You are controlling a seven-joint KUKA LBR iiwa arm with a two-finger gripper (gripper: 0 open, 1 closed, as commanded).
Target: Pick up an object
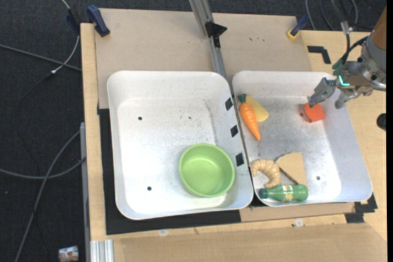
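Observation:
My gripper (331,96) hangs over the right bin's far right edge, fingers spread open with nothing between them. Just below and left of the left finger sits a small orange block (314,112) on the bin floor. An orange carrot (249,119) lies along the right bin's left side, on top of a pale yellow piece (260,111). Toward the front lie a tan curled pastry (266,169), a tan wedge (293,164) and a green bottle (283,194) on its side. A green bowl (206,169) sits in the left bin.
Two white bins stand side by side, the left bin (153,126) and the right bin (344,150). A grey metal bar (199,3) runs down from the top to between them. Cables lie at the top right.

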